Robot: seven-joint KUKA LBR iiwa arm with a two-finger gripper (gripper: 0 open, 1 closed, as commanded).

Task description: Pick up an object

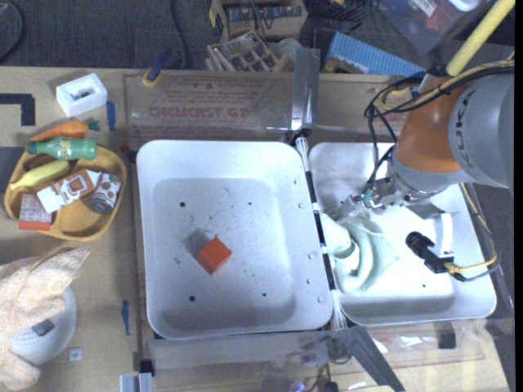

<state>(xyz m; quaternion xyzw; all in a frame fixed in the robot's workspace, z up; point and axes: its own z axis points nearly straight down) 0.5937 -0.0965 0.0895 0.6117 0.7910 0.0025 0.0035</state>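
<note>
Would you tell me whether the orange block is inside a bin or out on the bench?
Inside: the orange block lies on the left bin's floor.

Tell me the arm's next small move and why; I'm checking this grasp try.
Probably lift out of the right bin and swing toward the left bin. The gripper sits low over the pale green object in the right bin, with nothing seen between its fingers, while the orange block lies alone and unobstructed in the left bin, an easier target.
</note>
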